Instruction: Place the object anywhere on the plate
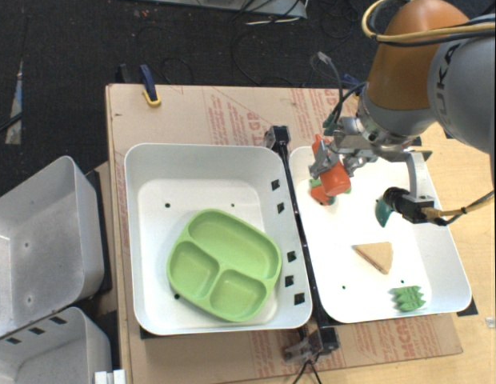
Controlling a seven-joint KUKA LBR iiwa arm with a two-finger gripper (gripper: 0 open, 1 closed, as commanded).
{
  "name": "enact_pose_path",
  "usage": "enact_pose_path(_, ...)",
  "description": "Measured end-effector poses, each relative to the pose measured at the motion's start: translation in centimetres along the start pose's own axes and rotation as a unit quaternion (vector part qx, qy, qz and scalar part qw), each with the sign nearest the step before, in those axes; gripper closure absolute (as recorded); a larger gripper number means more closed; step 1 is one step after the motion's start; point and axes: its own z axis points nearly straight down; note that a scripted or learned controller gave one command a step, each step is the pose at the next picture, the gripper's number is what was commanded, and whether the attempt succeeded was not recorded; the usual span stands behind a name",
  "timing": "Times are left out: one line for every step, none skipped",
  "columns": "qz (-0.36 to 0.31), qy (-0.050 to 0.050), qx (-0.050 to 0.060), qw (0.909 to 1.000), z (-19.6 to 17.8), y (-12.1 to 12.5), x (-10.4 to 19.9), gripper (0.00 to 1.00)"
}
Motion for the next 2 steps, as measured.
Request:
enact_pose_path(0.000,0.000,0.000,1.0000,-0.2,0.2,5.7,1.00)
enact_pose_path(0.000,0.000,0.000,1.0000,-0.1,0.3,10.9,1.00)
